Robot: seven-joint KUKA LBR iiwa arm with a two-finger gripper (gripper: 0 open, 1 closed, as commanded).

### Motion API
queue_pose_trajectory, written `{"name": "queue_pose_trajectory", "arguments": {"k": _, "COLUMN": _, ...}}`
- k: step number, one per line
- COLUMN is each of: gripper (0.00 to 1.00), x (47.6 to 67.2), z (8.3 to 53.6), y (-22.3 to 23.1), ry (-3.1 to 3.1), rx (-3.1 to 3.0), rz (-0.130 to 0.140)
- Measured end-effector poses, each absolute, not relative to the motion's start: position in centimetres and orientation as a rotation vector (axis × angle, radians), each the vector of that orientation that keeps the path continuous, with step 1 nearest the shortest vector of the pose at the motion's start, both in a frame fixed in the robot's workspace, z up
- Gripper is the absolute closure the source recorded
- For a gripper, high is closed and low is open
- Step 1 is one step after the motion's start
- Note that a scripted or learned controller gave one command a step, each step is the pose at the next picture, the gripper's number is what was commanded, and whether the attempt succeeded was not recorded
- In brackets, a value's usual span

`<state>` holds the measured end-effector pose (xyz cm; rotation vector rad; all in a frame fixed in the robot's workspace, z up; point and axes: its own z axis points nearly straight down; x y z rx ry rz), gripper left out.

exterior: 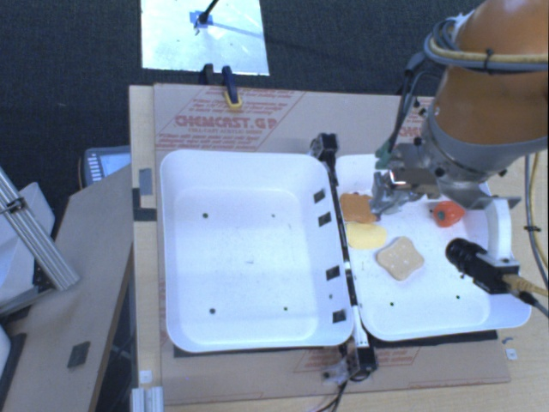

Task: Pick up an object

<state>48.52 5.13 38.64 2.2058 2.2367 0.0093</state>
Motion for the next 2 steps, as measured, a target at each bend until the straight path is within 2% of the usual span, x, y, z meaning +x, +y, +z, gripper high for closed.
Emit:
{"name": "queue_pose_trajectory", "arguments": {"k": 1, "gripper": 1.0, "x": 48.7, "z": 49.0, "y": 11.3, "ry": 2.23, "rx": 2.204, "rz": 0.021}}
{"name": "queue_pose_trajectory", "arguments": {"k": 2, "gripper": 1.0, "x": 50.0, "z": 50.7, "y": 17.8, "ry": 2.232, "rx": 2.209, "rz": 0.009}}
